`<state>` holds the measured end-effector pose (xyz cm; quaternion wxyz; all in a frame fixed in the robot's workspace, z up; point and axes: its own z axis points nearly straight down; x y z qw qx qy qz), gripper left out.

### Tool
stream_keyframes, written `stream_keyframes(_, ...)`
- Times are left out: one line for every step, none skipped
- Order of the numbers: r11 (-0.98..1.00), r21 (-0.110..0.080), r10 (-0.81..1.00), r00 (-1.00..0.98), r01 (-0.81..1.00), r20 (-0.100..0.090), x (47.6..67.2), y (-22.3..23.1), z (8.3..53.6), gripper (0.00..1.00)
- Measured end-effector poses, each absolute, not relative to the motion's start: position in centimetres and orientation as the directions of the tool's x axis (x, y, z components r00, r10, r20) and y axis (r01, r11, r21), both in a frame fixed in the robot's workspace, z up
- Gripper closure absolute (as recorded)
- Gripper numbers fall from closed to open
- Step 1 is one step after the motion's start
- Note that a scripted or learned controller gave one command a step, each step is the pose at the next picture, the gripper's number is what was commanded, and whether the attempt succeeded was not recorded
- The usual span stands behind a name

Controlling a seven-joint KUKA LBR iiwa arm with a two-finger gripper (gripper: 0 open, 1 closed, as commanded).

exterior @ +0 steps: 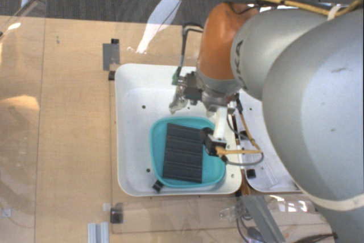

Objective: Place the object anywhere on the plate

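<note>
In the left bin, the dark slab lies on the teal plate, jaws unreadable above; a careless retreat could drag it off

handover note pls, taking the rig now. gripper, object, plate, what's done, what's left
Gripper: over the far part of the left bin, above the plate's far rim; whether it is open or shut can't be read from this view.
Object: a dark ribbed rectangular block lies flat on the teal plate in the left bin; one corner pokes past the plate's near rim.
Done: block appears placed on the plate.
Left: probably just retract the arm and confirm the block is released.
</note>
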<state>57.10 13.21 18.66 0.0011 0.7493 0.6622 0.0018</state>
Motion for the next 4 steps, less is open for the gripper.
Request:
stream_keyframes(-0.117, 0.009, 0.993, 0.117, 0.993, 0.003, 57.3, 13.3, 19.8, 1.00)
stream_keyframes(-0.117, 0.009, 0.993, 0.117, 0.993, 0.002, 57.3, 13.4, 19.8, 0.00)
stream_keyframes(-0.110, 0.014, 0.994, 0.110, 0.994, 0.004, 57.4, 13.5, 20.9, 1.00)
stream_keyframes(-0.110, 0.014, 0.994, 0.110, 0.994, 0.004, 57.4, 13.5, 20.8, 0.00)
